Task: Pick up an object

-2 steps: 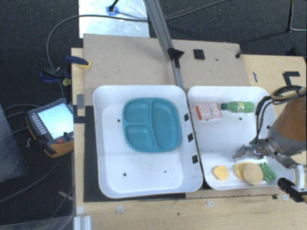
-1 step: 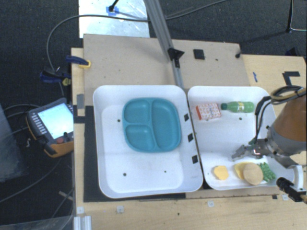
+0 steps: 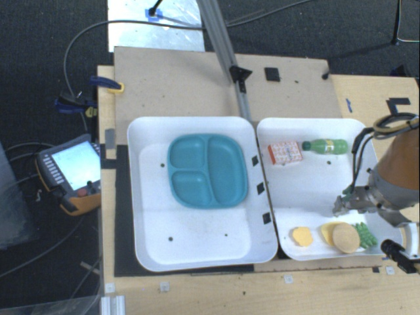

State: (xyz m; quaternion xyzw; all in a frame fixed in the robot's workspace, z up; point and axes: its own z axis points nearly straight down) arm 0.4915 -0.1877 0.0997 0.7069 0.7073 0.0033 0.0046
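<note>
The right bin (image 3: 303, 190) holds a small red-and-white box (image 3: 285, 153) and a green bottle (image 3: 326, 147) lying on its side near the far wall. A yellow disc (image 3: 302, 236), a tan round roll (image 3: 346, 237) and a green leafy piece (image 3: 367, 235) lie along its near wall. My gripper (image 3: 342, 206) hangs low over the right side of this bin, just above and behind the tan roll. The grey wrist and orange band (image 3: 400, 166) hide most of it. I see nothing held in it.
A teal divided plate (image 3: 209, 170) lies in the left bin (image 3: 197, 235). A slanted metal pole (image 3: 222, 38) crosses the back of the bench. A handheld control pendant (image 3: 71, 172) and cables lie on the floor at left.
</note>
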